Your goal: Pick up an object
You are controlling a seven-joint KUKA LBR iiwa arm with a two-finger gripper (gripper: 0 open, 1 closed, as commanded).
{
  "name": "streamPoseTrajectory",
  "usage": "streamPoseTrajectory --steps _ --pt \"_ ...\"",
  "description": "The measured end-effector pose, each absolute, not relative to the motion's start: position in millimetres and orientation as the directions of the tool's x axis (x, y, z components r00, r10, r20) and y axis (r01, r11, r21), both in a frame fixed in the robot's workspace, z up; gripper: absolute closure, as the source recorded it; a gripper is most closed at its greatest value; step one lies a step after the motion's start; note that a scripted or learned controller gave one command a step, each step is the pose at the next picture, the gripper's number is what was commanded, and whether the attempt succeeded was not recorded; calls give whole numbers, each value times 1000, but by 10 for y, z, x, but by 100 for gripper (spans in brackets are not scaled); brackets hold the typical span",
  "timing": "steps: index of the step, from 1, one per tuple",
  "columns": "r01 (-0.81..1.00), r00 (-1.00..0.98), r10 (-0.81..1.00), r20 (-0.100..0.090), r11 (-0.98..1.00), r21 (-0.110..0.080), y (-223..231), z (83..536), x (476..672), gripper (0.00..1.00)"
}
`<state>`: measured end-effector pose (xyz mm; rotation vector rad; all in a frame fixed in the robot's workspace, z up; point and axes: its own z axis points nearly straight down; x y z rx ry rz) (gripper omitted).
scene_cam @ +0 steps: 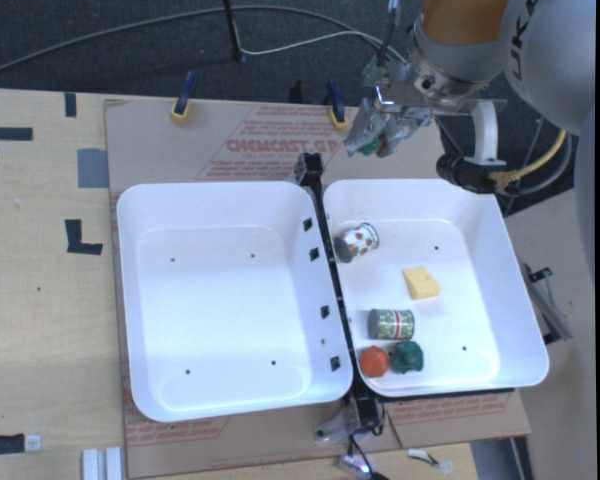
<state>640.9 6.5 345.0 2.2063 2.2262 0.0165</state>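
Observation:
My gripper hangs high over the back edge of the right bin, near its far left corner. A small greenish bit shows at its tip, too small to identify. In the right bin lie a white patterned cup on its side by the left wall, a yellow block in the middle, a green can on its side, a red ball and a dark green lump at the front left.
The left bin sits beside the right one, joined by a black clip strip. Two blue-and-yellow clamps hold the cardboard at the back. A cable crosses the dark floor behind.

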Motion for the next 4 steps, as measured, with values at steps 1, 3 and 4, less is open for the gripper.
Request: streamPoseTrajectory --steps 1,3,4 --pt "1000 1 1000 0 -1 -1 -291 3472 5932 100" --pt "1000 7 1000 -1 -7 -2 -840 3757 5804 100" --pt "1000 6 1000 0 -6 -5 -1267 3180 4907 100"
